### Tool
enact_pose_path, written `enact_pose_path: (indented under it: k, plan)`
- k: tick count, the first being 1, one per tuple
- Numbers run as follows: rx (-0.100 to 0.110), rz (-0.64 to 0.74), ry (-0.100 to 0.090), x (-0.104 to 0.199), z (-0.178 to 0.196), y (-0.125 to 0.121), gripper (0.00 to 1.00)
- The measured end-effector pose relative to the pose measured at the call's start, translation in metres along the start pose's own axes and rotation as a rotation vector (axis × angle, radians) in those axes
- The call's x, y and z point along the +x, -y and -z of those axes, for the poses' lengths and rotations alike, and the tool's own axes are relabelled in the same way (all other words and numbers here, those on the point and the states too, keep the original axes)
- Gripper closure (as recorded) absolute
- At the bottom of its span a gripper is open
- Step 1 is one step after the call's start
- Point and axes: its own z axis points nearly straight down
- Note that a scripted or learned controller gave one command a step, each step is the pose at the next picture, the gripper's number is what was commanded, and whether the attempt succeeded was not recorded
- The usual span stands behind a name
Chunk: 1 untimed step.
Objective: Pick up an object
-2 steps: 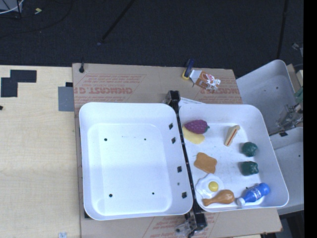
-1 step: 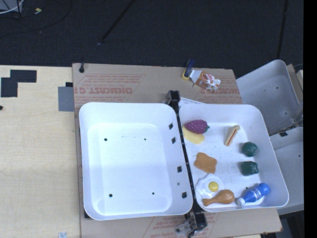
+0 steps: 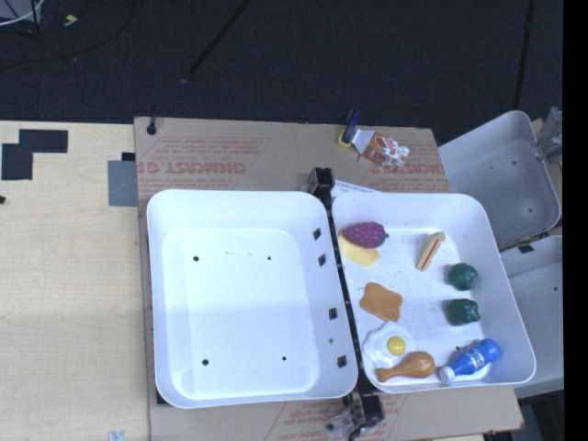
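Nothing is lifted yet, so by my reading the whole pick is still ahead: every candidate lies on the floor of the right bin (image 3: 507, 274), and the left bin (image 3: 154, 274) beside it has only its smooth white floor with a few dark dots. Whether the jaws are open or closed I cannot tell, and with no fix on them I place the pieces against each other instead. The objects look like small toy foods of moulded plastic. A knobbly purple grape bunch (image 3: 365, 234) touches a smooth yellow piece (image 3: 360, 255) at the bin's far-left corner. Well apart to the right lies a slim hot dog (image 3: 430, 251), tilted. Two dark green lumps (image 3: 462, 276) (image 3: 462, 311) sit one below the other near the right wall, rounded and bumpy. A flat orange toast slice (image 3: 381, 301) lies near the middle. Just below it is a fried egg (image 3: 390, 345), thin and white with a domed yolk. A tan drumstick (image 3: 407, 367) touches the egg's near edge. A blue bottle (image 3: 473, 359) lies on its side just beside the drumstick. The flat pieces look harder to grasp than the rounded ones. Both bins rest on a printed cardboard sheet (image 3: 230, 154).
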Motion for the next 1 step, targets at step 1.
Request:
enact_pose_path:
  k: [1]
  plan:
    - [0.000, 0.000, 0.000, -0.0097, 0.0626, -0.0724, 1.00]
